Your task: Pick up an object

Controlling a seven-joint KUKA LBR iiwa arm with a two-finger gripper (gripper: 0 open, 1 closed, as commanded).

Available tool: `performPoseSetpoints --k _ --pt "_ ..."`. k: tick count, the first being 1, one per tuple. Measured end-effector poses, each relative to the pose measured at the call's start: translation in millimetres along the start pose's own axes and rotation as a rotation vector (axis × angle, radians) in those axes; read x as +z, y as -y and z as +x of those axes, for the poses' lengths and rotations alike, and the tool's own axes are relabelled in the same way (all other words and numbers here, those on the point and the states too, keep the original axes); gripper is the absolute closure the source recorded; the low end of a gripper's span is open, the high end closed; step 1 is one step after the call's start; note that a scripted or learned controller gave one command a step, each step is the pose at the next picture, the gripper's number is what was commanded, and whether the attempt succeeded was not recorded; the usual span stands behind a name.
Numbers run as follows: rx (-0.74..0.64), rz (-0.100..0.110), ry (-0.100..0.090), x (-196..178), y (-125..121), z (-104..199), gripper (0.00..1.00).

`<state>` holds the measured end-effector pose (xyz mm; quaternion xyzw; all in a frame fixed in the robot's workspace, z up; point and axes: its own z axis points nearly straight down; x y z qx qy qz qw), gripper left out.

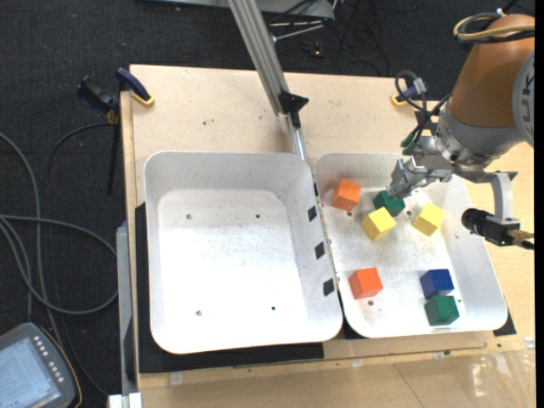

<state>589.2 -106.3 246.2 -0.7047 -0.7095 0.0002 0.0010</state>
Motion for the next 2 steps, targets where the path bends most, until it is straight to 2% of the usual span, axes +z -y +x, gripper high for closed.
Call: performPoseSetpoints --k 2 --pt "-0.002 -0.001 -0.001 -11.0 22.2 101.2 1.0"
